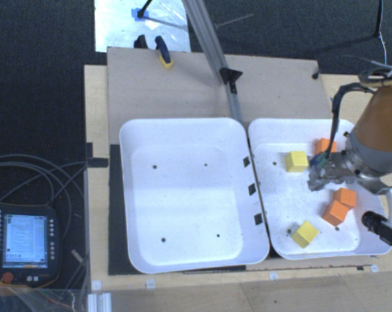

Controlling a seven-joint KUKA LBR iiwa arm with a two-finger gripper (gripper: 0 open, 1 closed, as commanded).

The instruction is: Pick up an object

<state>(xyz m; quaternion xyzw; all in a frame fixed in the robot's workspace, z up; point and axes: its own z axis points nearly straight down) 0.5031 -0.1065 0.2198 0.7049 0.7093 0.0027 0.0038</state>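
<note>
Four blocks surround our tool (318,176) in the right bin (277,239); its state we cannot tell. Just left sits a yellow block (296,161), an orange block (324,146) just above, two orange blocks (339,205) below-right, another yellow block (305,233) lower.

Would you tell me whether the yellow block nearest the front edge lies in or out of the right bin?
In. The yellow block rests on the right bin's white floor, inside its rim, near the front edge.

A robotics lab: teach pendant (21,244) on dark carpet (39,77), cabled bench (182,86).
</note>
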